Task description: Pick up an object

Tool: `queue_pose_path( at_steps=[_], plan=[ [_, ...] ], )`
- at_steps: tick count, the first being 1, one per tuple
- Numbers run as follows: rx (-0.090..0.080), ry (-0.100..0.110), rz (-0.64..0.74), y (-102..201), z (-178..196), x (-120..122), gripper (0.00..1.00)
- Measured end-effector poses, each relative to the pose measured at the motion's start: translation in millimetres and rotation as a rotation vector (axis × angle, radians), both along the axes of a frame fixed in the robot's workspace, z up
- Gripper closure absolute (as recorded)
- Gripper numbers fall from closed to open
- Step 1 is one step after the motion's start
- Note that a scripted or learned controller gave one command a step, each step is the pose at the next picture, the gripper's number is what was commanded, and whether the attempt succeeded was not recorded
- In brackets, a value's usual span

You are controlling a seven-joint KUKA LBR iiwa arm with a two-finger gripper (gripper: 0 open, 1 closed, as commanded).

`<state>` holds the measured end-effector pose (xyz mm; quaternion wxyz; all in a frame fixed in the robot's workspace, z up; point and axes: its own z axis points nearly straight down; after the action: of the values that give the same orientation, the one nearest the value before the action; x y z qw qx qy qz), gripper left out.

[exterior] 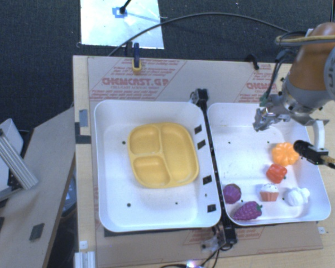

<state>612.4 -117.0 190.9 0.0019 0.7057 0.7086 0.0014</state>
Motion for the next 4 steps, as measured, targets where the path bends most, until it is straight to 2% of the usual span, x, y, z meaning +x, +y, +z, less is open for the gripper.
queue_pose_path(
  at_steps=[1, 2, 4],
  plan=[
    [-0.001, -0.004, 0.000, -6.5, 63.3, 2.8, 1.00],
    [0.002, 0.003, 0.004, 44.4, 49.3, 8.2, 1.00],
    [0.003, 0.001, 0.005, 152.2, 59.7, 25.4, 1.00]
  ],
)
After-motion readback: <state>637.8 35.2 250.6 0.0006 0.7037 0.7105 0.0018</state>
